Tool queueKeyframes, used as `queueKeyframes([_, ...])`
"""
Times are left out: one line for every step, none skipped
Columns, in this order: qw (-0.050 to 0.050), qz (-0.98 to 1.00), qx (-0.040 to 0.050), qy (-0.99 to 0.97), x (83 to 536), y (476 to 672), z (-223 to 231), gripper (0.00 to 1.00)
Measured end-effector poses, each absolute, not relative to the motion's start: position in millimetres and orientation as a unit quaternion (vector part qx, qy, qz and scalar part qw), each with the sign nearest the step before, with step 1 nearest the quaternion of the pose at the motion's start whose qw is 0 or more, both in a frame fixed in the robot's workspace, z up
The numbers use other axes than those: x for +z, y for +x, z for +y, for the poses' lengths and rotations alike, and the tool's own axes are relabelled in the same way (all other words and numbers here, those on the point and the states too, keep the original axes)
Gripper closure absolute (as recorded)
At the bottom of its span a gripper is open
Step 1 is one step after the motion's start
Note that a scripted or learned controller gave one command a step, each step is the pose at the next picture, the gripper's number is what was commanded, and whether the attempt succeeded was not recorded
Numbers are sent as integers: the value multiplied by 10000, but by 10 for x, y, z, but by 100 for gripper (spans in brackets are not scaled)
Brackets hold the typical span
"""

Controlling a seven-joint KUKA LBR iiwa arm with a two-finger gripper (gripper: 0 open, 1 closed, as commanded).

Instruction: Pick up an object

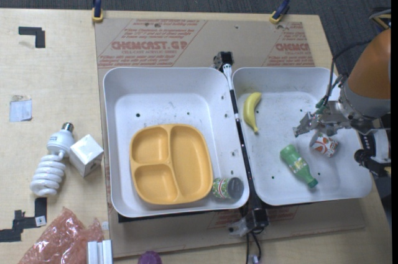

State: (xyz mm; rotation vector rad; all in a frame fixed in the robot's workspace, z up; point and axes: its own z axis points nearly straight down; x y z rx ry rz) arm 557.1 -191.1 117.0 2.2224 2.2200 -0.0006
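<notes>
The right bin (348, 191) holds a yellow banana (251, 110) near its far left corner. A green bottle (297, 164) lies on its side in the middle. A small red-and-white object (323, 145) lies to the right of the bottle. My gripper (309, 125) hangs low over the right bin, just above and left of the red-and-white object and right of the banana. The grey arm with its orange band (373, 70) comes in from the right. Nothing shows in the gripper's grasp.
The left bin (118, 107) holds a yellow divided plate (170, 163) and a small can with a dark lid (226, 188) at its near right corner. A spiral light bulb (51, 162), a white cube (86, 154) and a red mesh bag (59, 238) lie on the bench to the left.
</notes>
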Motion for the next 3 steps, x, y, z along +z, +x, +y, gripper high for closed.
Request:
queueKeyframes([-2, 7068, -1, 7074, 922, 4980, -1267, 0])
queueKeyframes([11, 7062, 5, 7080, 1022, 4994, -1274, 100])
queueKeyframes([10, 7066, 4, 7076, 1062, 4782, -2182, 100])
